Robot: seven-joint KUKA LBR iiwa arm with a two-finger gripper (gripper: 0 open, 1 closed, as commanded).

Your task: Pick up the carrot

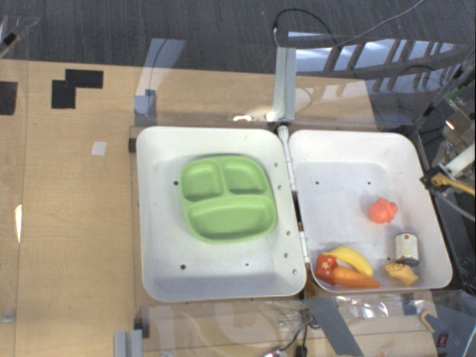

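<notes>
Carrot (355, 278) lies at front wall of right bin (349, 151), touching banana (352, 259) & red pepper (325, 265). Descent advised over free orange end, clear of neighbours. Tool state: cannot be told.

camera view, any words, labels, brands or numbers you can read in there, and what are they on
No text can be read.
Small can in the right bin: it carries a label, too small and blurred to read.
Black block shapes on the bench: plain marks, no letters or numbers.
Green divided plate, carrot, banana and the other toy food: no print visible.
</notes>
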